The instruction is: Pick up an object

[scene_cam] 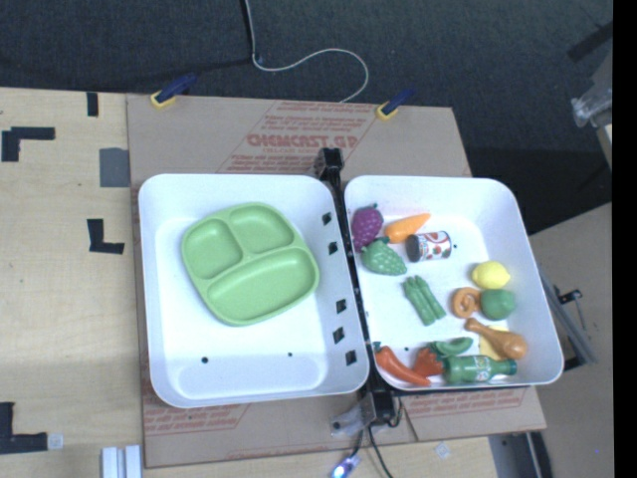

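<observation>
The right white bin (518, 229) holds several toy foods. Purple grapes (366, 224) and an orange carrot (408, 228) lie at its far left, with a small red-and-white can (431, 246) and a leafy green vegetable (383, 259) just below them. Green beans (424, 300) lie in the middle. A yellow lemon (490, 275), a green lime (498, 304) and an orange ring (464, 302) sit toward the right. Along the near wall are a chicken drumstick (500, 340), a green bottle (479, 369) and a red pepper (395, 365).
The left white bin (164, 352) bears a green divided plate (251, 263). Both bins rest on a cardboard sheet (299, 137) held by clips (173, 90). A white cable (299, 63) loops at the back. A pale grey part (593, 106) shows at the right edge.
</observation>
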Robot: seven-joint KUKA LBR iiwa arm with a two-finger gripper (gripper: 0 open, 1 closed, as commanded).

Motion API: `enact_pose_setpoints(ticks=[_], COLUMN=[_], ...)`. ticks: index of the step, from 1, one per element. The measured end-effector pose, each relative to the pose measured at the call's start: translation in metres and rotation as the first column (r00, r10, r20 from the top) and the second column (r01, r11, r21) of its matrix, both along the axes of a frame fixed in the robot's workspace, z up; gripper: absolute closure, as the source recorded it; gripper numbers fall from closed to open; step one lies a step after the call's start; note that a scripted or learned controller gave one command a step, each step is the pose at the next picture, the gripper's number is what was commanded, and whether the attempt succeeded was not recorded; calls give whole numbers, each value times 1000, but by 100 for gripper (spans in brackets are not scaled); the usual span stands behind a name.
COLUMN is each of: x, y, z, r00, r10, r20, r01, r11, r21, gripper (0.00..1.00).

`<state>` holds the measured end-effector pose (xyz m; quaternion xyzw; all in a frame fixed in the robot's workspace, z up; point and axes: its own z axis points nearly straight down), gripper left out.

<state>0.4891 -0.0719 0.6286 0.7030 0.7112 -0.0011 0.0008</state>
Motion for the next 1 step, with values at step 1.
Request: enact_pose_setpoints(ticks=[1], x=[1], y=[1], z=[10], r00=[1000], r10=[1], r20=[0], r01=[-1], r11=[1000], r21=[0], gripper=[100])
